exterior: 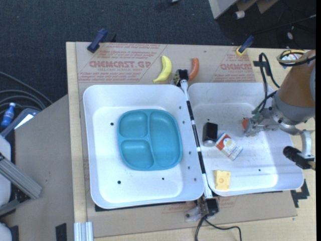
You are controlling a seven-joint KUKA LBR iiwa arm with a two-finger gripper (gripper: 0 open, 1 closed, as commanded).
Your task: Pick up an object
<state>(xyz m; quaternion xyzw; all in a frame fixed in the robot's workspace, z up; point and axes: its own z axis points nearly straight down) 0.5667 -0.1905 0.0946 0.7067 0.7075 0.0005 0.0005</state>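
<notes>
bins x2 [95, 104] [281, 185] | blue tray x1 [149, 138] | objs x3 (right bin) [210, 132] [228, 146] [222, 179]

My arm [301, 92] runs off the frame's right edge, its upper links cut from sight. My gripper [252, 126] is too small and dim against the right bin [261, 92] to read, and a small orange-red thing [246, 120] beside it cannot be identified. The print on the carton [228, 146] is too fine to make out. At left, grey cables [22, 92] and a blue-capped bottle [7, 114] are cropped by the edge.
</notes>
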